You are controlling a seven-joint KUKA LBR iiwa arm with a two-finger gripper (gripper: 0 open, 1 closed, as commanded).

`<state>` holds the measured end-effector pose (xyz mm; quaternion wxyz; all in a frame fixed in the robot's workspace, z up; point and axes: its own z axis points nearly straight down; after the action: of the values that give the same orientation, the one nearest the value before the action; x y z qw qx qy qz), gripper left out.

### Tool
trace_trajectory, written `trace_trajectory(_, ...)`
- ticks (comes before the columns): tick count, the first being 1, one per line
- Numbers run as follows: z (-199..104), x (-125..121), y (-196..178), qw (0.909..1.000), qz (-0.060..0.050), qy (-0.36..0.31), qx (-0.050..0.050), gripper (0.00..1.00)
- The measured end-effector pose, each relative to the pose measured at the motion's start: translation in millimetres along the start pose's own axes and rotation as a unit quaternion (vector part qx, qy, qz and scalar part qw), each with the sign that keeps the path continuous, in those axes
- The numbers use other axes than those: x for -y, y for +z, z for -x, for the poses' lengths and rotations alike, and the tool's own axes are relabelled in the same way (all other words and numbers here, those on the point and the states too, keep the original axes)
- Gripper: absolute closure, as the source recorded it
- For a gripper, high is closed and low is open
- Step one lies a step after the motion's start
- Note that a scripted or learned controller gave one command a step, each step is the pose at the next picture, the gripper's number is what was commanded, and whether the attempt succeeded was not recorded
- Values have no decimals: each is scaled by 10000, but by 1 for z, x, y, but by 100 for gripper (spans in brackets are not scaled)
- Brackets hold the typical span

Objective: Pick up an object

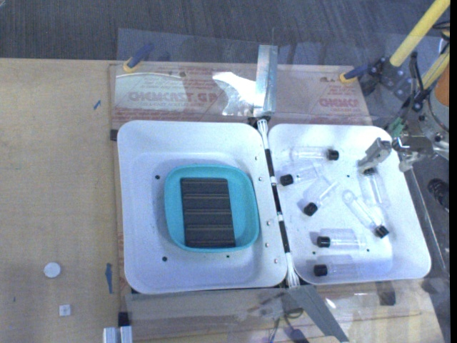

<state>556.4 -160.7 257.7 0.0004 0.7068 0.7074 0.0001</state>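
- Here, the pincer (374,156) hangs over the right bin (410,259) at about two o'clock; whether it is open or closed cannot be told.
- Clear vials (341,241) with black caps lie scattered in that bin.
- A teal tray (246,209) sits in the left bin (139,199).

Fixed overhead cam, slanted down, both bins (132,191) framed

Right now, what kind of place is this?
Probably a robot test bench in a lab. Two white bins sit side by side on a wooden bench. One holds clear tubes with black caps, the other a teal tray. A robot pincer reaches in.
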Motion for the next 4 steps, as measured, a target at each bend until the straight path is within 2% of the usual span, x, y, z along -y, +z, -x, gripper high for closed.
trace_trajectory(1, 56, 11, 142, 9995, -16, -303, -31, 0)
trace_trajectory(2, 52, -19, 168, 9988, 28, -480, -67, 0)
trace_trajectory(3, 55, -19, 158, 9989, 45, -473, -19, 100)
trace_trajectory(4, 15, -33, 88, 10000, 3, -2, 1, 100)
